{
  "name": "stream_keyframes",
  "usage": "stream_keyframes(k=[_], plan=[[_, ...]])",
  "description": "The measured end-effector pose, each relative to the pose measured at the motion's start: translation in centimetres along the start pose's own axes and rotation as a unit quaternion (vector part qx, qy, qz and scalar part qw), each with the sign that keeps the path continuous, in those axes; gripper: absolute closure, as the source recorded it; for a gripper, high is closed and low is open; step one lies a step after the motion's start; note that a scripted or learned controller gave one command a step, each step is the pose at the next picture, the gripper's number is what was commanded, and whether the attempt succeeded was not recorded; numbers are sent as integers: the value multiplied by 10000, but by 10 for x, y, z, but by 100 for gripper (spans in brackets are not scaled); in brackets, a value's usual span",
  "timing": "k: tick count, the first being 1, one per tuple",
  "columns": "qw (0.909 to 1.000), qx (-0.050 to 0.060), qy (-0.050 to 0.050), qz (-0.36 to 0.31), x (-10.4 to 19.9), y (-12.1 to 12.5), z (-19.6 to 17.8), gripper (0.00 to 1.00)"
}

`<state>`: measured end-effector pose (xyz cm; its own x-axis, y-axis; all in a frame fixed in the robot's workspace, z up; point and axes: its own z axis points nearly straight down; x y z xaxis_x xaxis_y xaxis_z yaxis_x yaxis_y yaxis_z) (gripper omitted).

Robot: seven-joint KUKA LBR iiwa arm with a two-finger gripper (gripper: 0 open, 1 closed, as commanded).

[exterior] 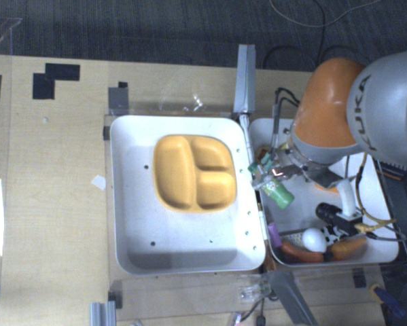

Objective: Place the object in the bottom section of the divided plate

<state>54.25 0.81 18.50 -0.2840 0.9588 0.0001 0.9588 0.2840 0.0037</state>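
Gripper over right bin, possibly gripping green object

Yellow divided plate in left bin; hand over right bin w/ green object below.

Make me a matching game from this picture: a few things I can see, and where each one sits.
Things:
1. yellow divided plate
2. green object
3. white ball
4. orange band

Places:
A. near the front wall of the right bin
B. on the arm, above the wrist
C. middle of the left bin
D. right bin, close to the wall between the bins

Pairs: 1-C, 2-D, 3-A, 4-B
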Motion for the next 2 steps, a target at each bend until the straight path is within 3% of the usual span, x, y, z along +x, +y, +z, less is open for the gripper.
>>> stream_keyframes(k=[1,2], plan=[[9998,-9,0,193,61,58,-58,100],[9992,-4,1,-409,109,123,9,100]])
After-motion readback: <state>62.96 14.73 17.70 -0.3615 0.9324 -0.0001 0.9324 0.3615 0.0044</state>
